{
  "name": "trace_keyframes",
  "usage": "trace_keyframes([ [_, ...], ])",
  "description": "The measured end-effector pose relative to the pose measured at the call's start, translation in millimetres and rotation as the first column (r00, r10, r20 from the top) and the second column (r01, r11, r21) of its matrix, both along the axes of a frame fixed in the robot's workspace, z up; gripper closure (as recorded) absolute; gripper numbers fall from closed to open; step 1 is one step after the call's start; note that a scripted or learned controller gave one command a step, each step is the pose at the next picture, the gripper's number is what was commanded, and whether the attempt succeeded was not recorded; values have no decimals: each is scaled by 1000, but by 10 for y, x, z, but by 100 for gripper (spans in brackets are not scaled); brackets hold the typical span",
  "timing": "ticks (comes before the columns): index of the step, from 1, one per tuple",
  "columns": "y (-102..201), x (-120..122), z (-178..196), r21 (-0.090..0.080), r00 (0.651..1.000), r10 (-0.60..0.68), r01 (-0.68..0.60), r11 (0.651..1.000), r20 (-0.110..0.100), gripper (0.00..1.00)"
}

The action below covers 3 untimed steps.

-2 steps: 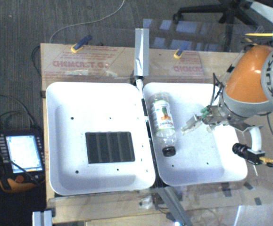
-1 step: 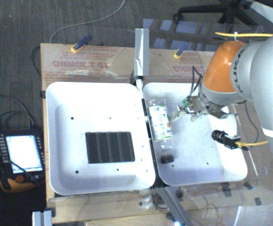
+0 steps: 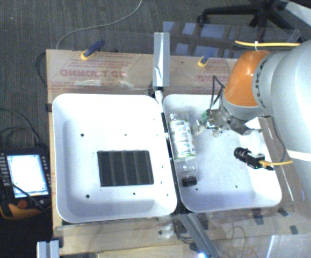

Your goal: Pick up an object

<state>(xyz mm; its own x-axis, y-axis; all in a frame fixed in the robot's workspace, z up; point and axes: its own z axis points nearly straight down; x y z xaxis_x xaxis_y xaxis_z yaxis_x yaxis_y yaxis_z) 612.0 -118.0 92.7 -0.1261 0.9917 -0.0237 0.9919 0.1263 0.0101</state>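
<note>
A clear plastic bottle (image 3: 181, 144) with a pale label and a black cap lies along the left wall of the right bin (image 3: 225, 192), cap towards the front. A dark ribbed rectangular pad (image 3: 125, 167) lies flat in the middle of the left bin (image 3: 80, 117). My gripper (image 3: 208, 120) hangs over the back part of the right bin, just right of the bottle's upper end and apart from it. The wrist covers much of the gripper.
The grey arm with its orange band (image 3: 244, 85) covers the right bin's back right corner. A metal post (image 3: 160, 63) stands behind the seam between the bins. A handheld screen (image 3: 23, 176) lies on the floor at left.
</note>
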Motion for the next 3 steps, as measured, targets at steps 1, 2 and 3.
trace_keyframes([
  [1,503,-367,917,19,1000,25,-25,1000,-12,0],
  [2,193,-796,-6,20,1000,29,-29,999,3,0],
  [3,193,-796,-6,21,1000,29,-29,999,3,0],
])
